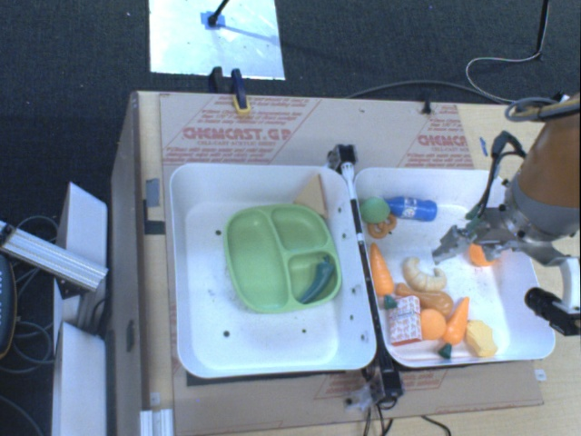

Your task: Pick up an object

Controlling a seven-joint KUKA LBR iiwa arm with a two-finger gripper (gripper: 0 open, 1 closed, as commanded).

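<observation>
A: Our gripper (460, 241) hangs in the right bin (508, 352), just beside a small orange piece (479, 254). We cannot tell how the jaws stand.

B: It's too blurred for us to read an axis. We judge a closing could nudge it aside.

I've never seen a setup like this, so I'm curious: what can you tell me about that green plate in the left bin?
The green plate is a light green divided tray with rounded corners, plastic by its look, lying flat and slightly turned in the left bin. Raised ridges split it into one large compartment and two smaller ones. A dark green item, maybe a toy vegetable, lies in the lower right compartment. A tan wedge sits at its upper right corner; whether they touch is unclear.
</observation>
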